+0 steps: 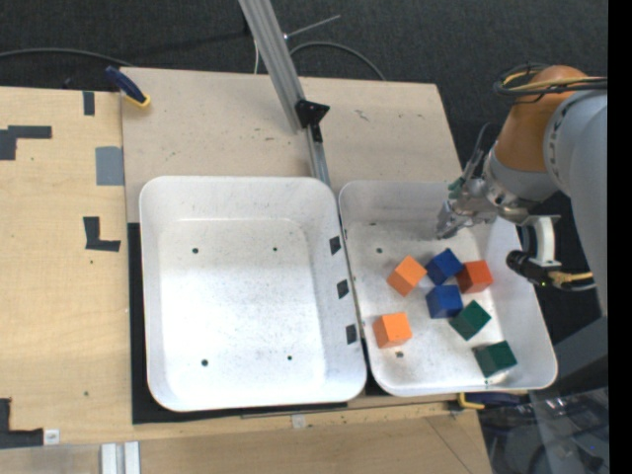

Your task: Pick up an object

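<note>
- Camera view: two white bins sit side by side on the bench (pixel 227 117); the left bin (pixel 158 205) has bare speckled floor.
- The right bin (pixel 380 200) holds seven blocks toward its near right corner: two orange blocks (pixel 406 276) (pixel 392 330), two blue blocks (pixel 444 265) (pixel 443 301), a red block (pixel 475 276), and two green blocks (pixel 472 319) (pixel 495 357).
- The pincer (pixel 452 221) hangs over the right bin's far right part, just beyond the blocks; nothing shows between its tips, and how far it is open cannot be told.

Scene is evenly and brightly lit from above; only soft short shadows are cast. White bins (pixel 237 196) are slightly washed out; mild overall softness is seen.
</note>
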